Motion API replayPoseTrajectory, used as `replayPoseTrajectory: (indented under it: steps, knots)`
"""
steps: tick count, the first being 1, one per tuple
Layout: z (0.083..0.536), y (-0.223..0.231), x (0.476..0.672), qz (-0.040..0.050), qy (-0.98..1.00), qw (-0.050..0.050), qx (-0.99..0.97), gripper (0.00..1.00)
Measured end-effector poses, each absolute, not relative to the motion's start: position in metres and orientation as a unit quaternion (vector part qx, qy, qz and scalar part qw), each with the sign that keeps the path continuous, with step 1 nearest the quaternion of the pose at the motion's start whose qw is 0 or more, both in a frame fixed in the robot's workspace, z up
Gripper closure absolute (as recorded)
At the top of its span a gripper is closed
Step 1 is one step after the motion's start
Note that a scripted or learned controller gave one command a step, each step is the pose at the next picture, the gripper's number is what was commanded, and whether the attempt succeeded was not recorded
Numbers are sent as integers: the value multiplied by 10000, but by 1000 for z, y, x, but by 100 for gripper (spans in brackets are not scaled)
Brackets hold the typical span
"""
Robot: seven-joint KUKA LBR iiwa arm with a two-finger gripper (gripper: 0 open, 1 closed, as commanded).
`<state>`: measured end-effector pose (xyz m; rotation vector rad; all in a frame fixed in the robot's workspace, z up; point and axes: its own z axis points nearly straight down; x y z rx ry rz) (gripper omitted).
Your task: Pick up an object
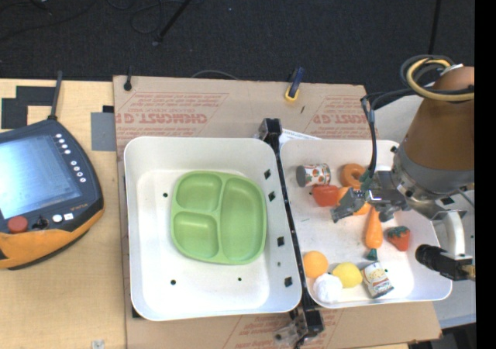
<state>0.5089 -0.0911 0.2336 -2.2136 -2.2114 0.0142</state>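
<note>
the gripper (350, 205) is seen low over the right bin (434, 289), just beside the red pepper-like piece (327, 195) — whether anything is clamped cannot be told. the carrot (373, 229) is found just right of the gripper and slightly nearer the camera, its long axis running roughly up-down in the view, so a short shift rightward is judged necessary. the green plate (218, 217) is left in the other bin.

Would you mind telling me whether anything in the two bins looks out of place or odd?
Nothing looks spilled or damaged. The small can lies on its side in the right bin, near the donut. The green divided plate sits flat in the left bin.
</note>
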Motion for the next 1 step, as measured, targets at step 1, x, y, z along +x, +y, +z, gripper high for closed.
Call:
replayPoseTrajectory:
  steps: [1]
  knots:
    - [239,-91,511,11,-7074,20,-7068,0]
